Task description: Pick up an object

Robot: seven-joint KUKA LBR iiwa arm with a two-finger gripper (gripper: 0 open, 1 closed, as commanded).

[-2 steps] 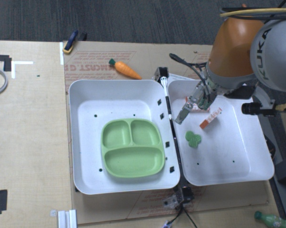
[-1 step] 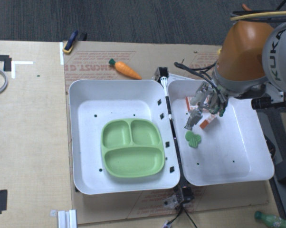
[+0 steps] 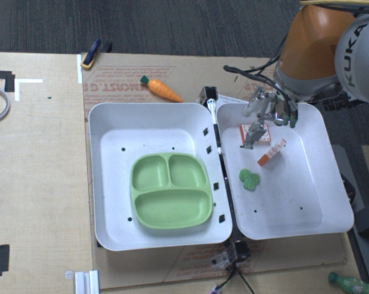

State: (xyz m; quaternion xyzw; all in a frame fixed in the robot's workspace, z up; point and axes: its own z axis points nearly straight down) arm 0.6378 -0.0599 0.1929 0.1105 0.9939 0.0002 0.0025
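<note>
A pale wooden bench with a cardboard sheet carries two shallow white bins; dark carpet lies beyond. The gripper hangs over the far left part of the right bin, and whether it is clenched or released cannot be told. Just beneath and beside it lies a small red-and-white box. Near it, toward the camera, rest a slim orange tube and a knobbly green toy. The bin's smooth floor lies bare toward its near and right rims. To the gripper's left, the left bin holds a glossy green divided plate. A toy carrot lies on the cardboard, farther left.
</note>
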